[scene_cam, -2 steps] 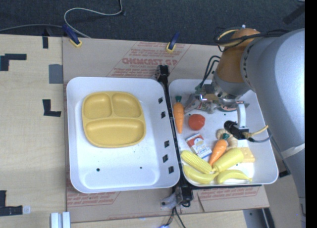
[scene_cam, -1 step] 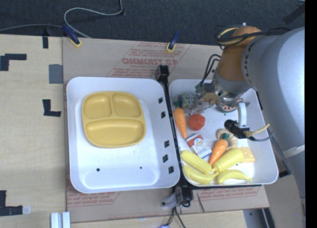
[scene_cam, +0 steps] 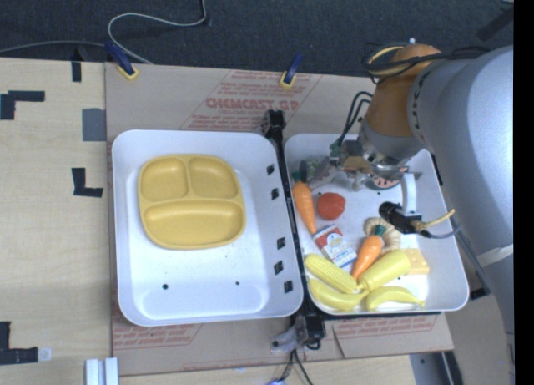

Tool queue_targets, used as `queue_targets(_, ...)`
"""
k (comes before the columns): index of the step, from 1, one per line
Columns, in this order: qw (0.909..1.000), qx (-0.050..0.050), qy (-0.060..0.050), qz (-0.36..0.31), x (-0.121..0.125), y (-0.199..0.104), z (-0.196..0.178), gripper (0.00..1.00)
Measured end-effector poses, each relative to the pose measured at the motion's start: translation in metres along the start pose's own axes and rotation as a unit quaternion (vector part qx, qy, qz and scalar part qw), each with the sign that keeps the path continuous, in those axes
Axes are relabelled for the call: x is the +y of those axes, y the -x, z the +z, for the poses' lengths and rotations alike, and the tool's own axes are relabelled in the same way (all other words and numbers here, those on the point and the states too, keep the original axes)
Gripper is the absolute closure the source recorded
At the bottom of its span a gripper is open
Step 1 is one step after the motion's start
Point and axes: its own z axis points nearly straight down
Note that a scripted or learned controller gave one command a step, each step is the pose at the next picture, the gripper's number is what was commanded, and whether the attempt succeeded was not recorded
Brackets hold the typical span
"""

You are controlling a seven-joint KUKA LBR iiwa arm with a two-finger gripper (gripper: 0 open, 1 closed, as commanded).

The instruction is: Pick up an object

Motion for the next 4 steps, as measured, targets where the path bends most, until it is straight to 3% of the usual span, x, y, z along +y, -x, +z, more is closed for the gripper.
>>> queue_targets(1, 0.9996, -0.001, -0.03, -0.003, 0.0235, 0.0033, 0.0123, 0.0)
queue_targets(4, 0.9995, -0.003, -0.03, -0.003, 0.0231, 0.0026, 0.0132, 0.0)
